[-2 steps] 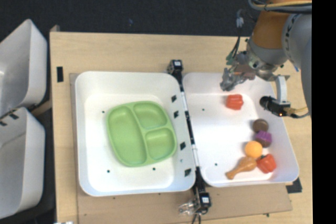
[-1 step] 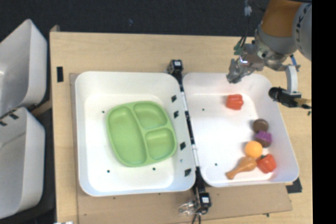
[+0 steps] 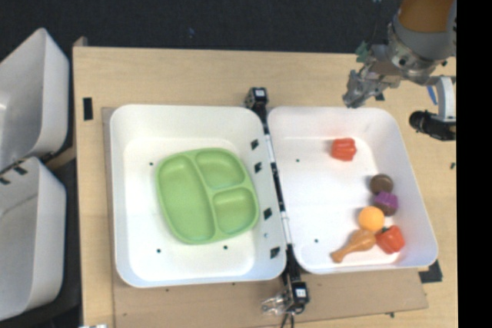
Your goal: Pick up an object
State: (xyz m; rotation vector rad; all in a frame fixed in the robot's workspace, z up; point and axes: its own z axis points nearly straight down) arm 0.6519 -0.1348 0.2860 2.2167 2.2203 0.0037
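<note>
Currently the gripper (image 3: 361, 92) is hovering above the right bin's (image 3: 307, 242) far rim, nothing between its fingers; their spread is indeterminable. Recommend targeting the isolated red block (image 3: 344, 149).

The arm (image 3: 427, 4) runs out of the picture at the top right corner, so just the orange band and wrist show. The gripper (image 3: 360, 94) hangs over the far rim of the right bin (image 3: 407, 138), small and dark, and the state of its jaws cannot be told. Well below the jaws, by the bin's near wall, the orange ball (image 3: 371, 220) covers the top of the tan drumstick-like piece (image 3: 352, 245). Far left of the jaws, the white containers (image 3: 27, 165) are cropped by the left edge.
</note>
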